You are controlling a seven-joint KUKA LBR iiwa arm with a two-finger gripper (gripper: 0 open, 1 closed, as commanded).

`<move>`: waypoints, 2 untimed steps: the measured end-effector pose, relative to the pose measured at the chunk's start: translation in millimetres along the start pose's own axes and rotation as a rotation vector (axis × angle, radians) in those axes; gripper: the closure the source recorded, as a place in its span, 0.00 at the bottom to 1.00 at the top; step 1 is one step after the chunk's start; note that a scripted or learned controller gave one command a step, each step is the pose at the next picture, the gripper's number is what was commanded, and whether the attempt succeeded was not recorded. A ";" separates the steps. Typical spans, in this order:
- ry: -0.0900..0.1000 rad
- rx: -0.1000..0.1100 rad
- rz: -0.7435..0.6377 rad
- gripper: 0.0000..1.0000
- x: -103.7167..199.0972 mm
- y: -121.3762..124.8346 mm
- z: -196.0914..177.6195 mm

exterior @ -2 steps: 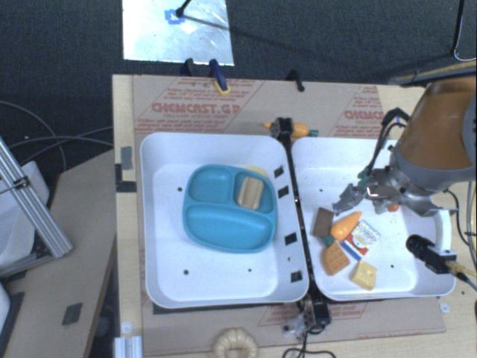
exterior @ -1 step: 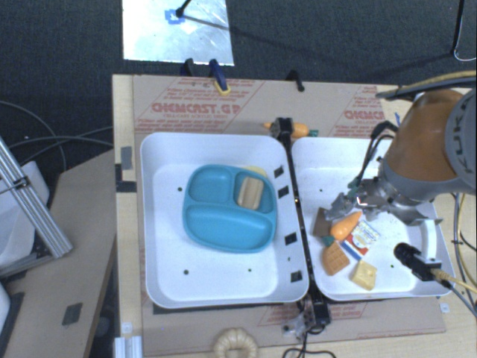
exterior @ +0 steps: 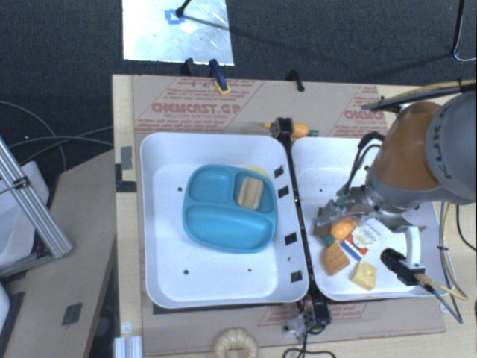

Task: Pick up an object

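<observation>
The left bin (exterior: 168,263) holds a blue divided plate (exterior: 220,226), and a tan block (exterior: 250,192) lies in the plate's upper right compartment; nothing here is near the robot, so this bin looks to play no part in the present attempt. Across the seam between the bins, the right bin (exterior: 320,166) holds the small things that could be picked. The gripper (exterior: 332,218) is low over the bin floor at its left middle, and a small orange object (exterior: 343,229) lies right against its lower edge, touching it or nearly so. This seems the likely target, though I cannot tell whether it sits inside the gripper or merely beside it, and I cannot tell whether the gripper is open or closed, since the slanted view and the wrist above hide its working end. Just below the orange object lies a square tan cracker (exterior: 335,259); to the right of both lies a white packet with red and blue print (exterior: 365,237), and below that a pale yellow square (exterior: 364,275). All four rest on the bin floor, close together. The arm (exterior: 410,159) bends in from the right, above the bin's far side. As I judge it, the approach is done and the gripper is down at a candidate, but nothing is lifted: a firm hold and the raise clear of the bin are left to do.
</observation>
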State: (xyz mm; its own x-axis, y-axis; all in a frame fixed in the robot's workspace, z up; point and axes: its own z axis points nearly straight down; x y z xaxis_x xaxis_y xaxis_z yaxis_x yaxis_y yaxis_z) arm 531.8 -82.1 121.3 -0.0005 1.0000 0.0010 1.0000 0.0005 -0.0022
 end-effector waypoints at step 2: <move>-0.001 -0.012 0.000 1.00 0.2 4.0 22.8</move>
State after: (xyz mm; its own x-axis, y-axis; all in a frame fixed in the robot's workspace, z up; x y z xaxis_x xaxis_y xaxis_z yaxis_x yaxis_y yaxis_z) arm 535.7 -81.8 98.5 -0.0006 1.0000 0.0004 1.0000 0.0006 0.0096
